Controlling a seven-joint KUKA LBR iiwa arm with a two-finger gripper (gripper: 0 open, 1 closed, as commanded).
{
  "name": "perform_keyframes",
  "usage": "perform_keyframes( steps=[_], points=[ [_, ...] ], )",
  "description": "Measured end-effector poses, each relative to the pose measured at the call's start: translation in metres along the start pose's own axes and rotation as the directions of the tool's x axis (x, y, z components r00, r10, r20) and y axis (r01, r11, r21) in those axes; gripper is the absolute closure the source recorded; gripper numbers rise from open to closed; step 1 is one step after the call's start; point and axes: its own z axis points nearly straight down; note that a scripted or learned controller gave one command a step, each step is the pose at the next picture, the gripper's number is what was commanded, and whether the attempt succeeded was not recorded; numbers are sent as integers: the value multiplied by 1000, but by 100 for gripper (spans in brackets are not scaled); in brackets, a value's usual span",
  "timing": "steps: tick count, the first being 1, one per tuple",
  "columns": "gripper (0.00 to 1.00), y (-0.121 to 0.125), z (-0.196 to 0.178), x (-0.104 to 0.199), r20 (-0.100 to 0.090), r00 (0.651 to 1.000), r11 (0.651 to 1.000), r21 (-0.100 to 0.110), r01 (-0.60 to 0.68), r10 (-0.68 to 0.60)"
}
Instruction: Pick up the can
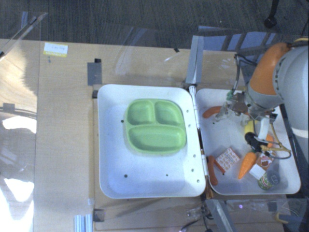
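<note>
From above, I am hovering my gripper (232, 105) over the right bin's (289, 190) far side, beside a sausage (211, 112); its state I cannot tell. The can (267, 180) is lying untouched at the near right corner, so picking is still ahead.

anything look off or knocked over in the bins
The can lies tipped on its side in the right bin's near corner, beside the carrot. A sausage rests against that bin's left wall.
</note>
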Motion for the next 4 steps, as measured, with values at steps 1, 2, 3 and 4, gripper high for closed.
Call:
perform_keyframes(
  steps=[1,2,3,4],
  points=[
    [0,-48,-4,-53,-12,999,999,-4,47,-47],
    [0,27,1,-23,-1,1000,1000,16,3,-3],
    [100,30,-12,-22,3,1000,1000,1,12,-12],
    [100,58,-137,-9,0,998,998,-2,-67,67]
  ],
)
